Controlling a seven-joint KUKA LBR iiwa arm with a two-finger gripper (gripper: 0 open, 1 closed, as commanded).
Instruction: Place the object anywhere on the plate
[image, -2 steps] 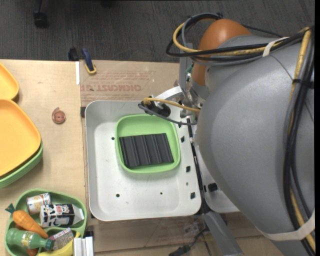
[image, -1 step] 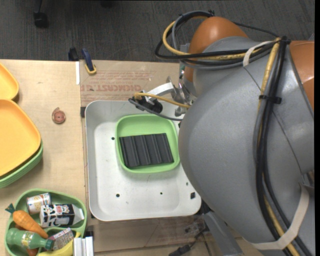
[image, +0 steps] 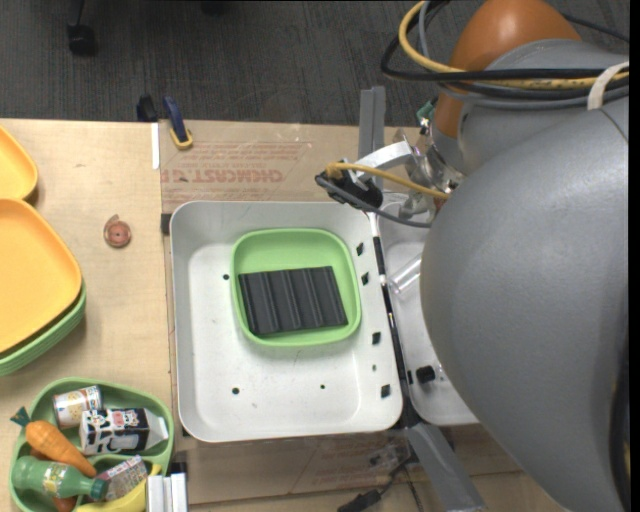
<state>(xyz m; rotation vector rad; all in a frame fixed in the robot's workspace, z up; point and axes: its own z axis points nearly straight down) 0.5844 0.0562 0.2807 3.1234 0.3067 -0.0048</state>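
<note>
A green square plate (image: 340, 250) sits in the left white bin (image: 200, 330), toward its upper middle. A dark grey ribbed rectangular object (image: 292, 300) lies flat on the plate, covering most of its floor. The grey arm (image: 540, 300) with its orange band (image: 500, 40) fills the right side of the view and covers most of the right bin (image: 405, 265). The gripper's end is hidden behind the arm's body.
Yellow and green plates (image: 30, 280) are stacked at the left edge of the bench. A green bowl (image: 85, 450) with toy food and small cans sits at the lower left. A small pink disc (image: 118, 232) lies on the bench. Cables (image: 370, 185) hang near the bins' divider.
</note>
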